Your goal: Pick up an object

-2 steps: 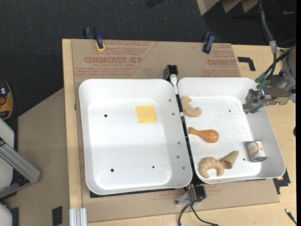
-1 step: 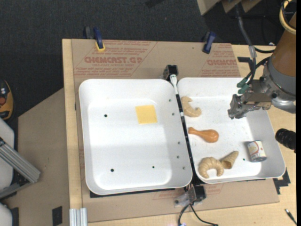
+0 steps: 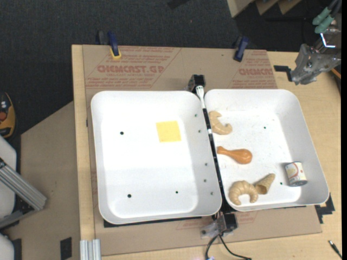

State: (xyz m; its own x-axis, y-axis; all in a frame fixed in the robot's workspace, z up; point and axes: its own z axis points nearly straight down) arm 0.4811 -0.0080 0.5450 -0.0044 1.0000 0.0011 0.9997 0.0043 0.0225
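Status: pick not begun, all of it left to you | gripper [image 3: 310, 69]: off the bins, tabletop's far right corner; you can't tell jaw state | candidates: yellow square [image 3: 168, 131] mid left bin [image 3: 103, 145]; croissant [image 3: 243, 192], small can [image 3: 295, 173] near edge of right bin [image 3: 303, 118].

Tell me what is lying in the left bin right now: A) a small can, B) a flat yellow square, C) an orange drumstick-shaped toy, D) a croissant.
B. The flat yellow square lies alone in the left bin, while the small can, the croissant and the orange drumstick-shaped toy all lie in the right bin.
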